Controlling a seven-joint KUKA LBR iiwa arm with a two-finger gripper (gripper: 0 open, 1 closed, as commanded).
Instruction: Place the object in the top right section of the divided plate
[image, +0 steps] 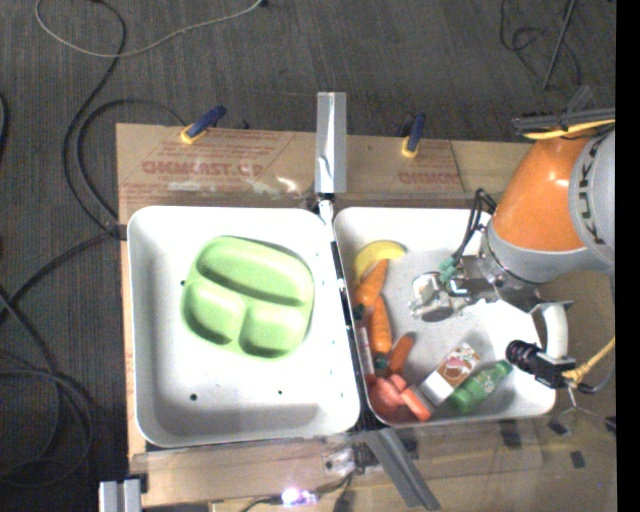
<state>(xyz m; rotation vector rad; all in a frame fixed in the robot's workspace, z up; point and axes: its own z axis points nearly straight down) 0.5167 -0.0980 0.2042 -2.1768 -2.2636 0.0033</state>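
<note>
**Arm over the right bin, plate bare in the left**

While the plate (249, 297) lies in the left bin (160, 400), the arm (550, 215) reaches over the right bin (440, 222) from the right edge of the view. The plate is green, with one long section across its top and two smaller ones below, and it sits a little turned, near the bin's middle. Nothing rests in any of its sections.

The gripper (432, 297) hangs over the right bin, to the right of the plate and past the wall the two bins share. Whether its jaws stand wide or narrow cannot be told from this angle, and nothing can be seen between them.

Just right of that shared wall, a banana (378, 254) lies nearest the top, with a carrot (370, 284) touching it below. A second carrot (381, 330) and a third (401, 351) follow further down. Below those is a red piece (398, 398). To the right of the red piece lie a small carton (450, 372) and a green bottle (479, 388), side by side and close together.

Both bins sit on a bench (230, 165) covered with brown board.
</note>
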